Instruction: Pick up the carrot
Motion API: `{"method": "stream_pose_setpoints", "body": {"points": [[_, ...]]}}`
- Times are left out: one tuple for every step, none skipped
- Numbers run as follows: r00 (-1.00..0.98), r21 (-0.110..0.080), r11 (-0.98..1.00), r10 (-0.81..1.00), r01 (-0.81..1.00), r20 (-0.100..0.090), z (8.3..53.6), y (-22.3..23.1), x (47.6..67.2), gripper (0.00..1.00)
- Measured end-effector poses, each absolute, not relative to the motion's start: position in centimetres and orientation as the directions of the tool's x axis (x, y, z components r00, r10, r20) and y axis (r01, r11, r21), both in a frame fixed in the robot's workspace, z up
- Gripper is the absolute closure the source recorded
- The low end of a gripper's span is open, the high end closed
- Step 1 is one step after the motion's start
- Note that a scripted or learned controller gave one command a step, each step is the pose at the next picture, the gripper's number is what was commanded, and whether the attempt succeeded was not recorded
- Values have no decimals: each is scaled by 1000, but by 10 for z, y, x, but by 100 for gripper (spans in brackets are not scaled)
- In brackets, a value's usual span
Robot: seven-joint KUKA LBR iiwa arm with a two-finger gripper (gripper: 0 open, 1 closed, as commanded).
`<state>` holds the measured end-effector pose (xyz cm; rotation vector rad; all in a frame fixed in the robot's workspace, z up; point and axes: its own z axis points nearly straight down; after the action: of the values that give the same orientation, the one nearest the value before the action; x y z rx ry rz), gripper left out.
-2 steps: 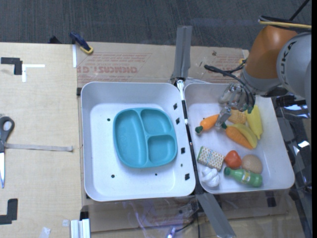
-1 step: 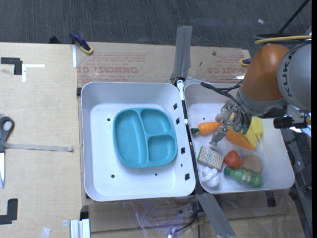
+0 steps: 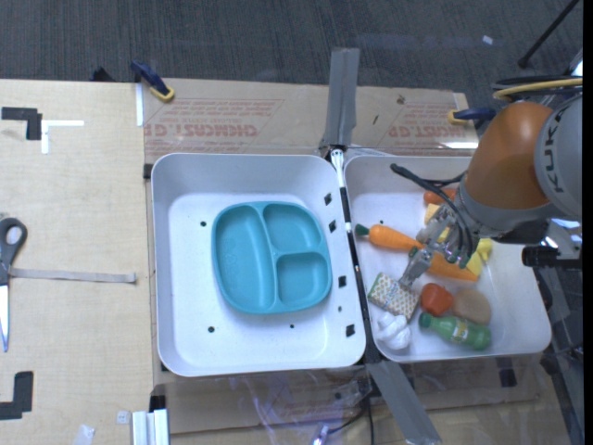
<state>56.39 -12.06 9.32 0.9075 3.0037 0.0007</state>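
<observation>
We see the carrot [image 3: 393, 239] lying at nine o'clock in the right bin [image 3: 519, 341], free of the gripper [image 3: 419, 265] hovering just at its five o'clock, whose opening we cannot tell.

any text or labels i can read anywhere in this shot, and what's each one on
"KUKA", partly cut off at the frame edge, on the grey arm above its orange band.
Red printed lettering on the cardboard sheet behind the bins: upside down and too blurred to read for sure.
More red print on the cardboard's right part: also unreadable.
Green bottle in the right bin: any label is too small to read.
</observation>
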Motion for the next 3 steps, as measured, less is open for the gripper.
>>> {"method": "stream_pose_setpoints", "body": {"points": [[-631,1,631,776,776,-2,92,-110,557,0],[-219,-1,219,976,976,-2,92,-100,569,0],[-224,1,224,975,975,-4,101,-99,570,100]]}}
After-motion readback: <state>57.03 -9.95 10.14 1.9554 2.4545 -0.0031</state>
